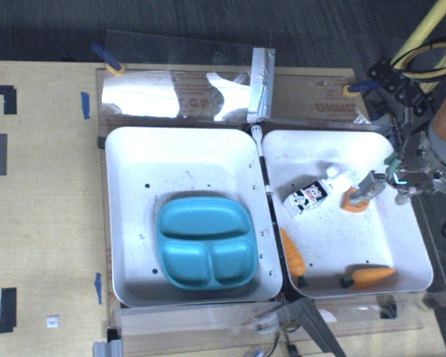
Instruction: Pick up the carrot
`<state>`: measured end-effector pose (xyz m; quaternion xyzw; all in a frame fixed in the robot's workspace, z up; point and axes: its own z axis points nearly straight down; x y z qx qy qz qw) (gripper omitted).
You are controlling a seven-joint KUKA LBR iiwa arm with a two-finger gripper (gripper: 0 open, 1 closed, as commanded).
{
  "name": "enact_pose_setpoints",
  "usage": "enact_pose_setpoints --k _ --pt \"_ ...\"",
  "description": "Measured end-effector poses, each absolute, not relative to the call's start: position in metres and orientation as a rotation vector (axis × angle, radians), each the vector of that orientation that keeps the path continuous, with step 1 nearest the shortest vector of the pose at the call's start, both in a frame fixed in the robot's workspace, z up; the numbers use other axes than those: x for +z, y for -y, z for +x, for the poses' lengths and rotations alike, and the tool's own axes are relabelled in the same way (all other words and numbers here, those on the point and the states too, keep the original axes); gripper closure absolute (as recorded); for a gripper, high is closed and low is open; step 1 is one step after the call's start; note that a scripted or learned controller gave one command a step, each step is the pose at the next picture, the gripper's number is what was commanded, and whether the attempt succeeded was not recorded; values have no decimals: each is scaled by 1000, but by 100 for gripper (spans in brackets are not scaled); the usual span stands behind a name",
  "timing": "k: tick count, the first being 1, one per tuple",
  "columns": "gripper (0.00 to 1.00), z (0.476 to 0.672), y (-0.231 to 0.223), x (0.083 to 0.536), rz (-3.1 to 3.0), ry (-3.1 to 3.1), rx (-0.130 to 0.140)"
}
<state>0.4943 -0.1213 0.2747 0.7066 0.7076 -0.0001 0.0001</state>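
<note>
Orange is what I'm hunting for, and I've got it in more than one spot in the right bin [412, 233]: one carrot [291, 253] lies against the left wall, running along the divider between the bins, and another carrot-like piece [370, 276] rests flat near the front wall with its dark stem end pointing left. A third small orange object [354, 201] sits mid-bin, right under where my gripper [373, 184] is hanging, and from this angle I can't say whether it's a carrot stub or something else. The gripper comes in from the right edge, low over the bin, its tip just beside or touching that orange piece; whether it is released or clenched I cannot tell, the slant and blur hide that. Just left of it, a small white bottle with black cow-like patches [312, 193] lies tilted on its side, close enough that I'd judge it could get nudged if I close here. Over in the left bin [134, 199] a blue divided plate [207, 240] sits toward the front, well apart from the action. My read: I'm at the approach or grasp stage, nothing lifted yet. The carrot by the divider looks awkward, since it's tucked against the wall and a finger would have little room on that side; the front one lies freer, and I'd expect it to be the easier pick if this attempt comes up empty.
</note>
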Motion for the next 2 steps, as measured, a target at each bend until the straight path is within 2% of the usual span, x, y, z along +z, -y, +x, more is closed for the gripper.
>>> enact_pose_setpoints --k 1,2 --pt "0 480 57 183 1568 -2726 0" --pt "0 481 139 241 1595 -2700 0"
